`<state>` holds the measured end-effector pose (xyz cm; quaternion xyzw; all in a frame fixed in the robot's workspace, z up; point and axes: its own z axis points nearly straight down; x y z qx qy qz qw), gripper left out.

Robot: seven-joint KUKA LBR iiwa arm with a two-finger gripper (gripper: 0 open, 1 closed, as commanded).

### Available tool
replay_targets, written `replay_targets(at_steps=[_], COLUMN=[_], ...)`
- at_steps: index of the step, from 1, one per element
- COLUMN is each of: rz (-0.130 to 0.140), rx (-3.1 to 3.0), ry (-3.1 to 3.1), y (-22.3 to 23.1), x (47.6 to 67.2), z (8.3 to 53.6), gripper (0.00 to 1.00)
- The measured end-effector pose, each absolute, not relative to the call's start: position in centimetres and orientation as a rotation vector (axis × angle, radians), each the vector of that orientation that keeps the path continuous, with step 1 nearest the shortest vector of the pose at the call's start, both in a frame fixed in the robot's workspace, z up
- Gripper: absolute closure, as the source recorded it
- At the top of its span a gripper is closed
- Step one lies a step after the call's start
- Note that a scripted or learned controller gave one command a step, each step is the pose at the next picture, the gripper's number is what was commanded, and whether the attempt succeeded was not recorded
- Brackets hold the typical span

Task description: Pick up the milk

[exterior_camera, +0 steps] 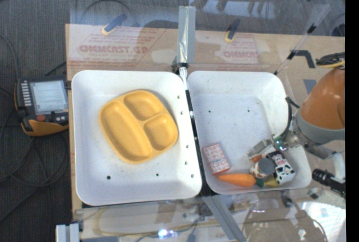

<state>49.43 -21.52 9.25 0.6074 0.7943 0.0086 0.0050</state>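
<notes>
Right at the near edge of the right bin (241,106), a carrot (238,180) lies along the wall. Just beside its thick end sits the tight cluster that matters. The milk (284,168), a small carton with black and white patches, is tucked into the bin's near right corner, touching a round brown-and-white item (263,167) on one side and a yellow piece (272,182) below it.

The gripper (268,149) hovers right over that cluster, at the carton's upper left. How wide it stands cannot be told from this angle, as metal parts and clutter blur together. Nothing shows the milk as held.

And that corner is the trouble. The carton is crowded by the wall and its neighbours, so a closing grip may well catch the round item instead, or clamp two things at once. It could also nudge the milk harder against the wall and slip off it. The bin's sloped side may block a clean descent too.

A little farther in, a small pink box (216,158) lies apart from the rest. Across the divide, the left bin (92,179) carries a yellow divided plate (138,124). Beyond both, the table (129,47) shows its cardboard sheet, well clear of any of this.
</notes>
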Motion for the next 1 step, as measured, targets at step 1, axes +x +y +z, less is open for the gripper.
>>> replay_targets(at_steps=[1], rz=[0.027], rx=[1.902], ry=[2.485], y=[-21.63], x=[49.57], z=[10.04], gripper=[1.00])
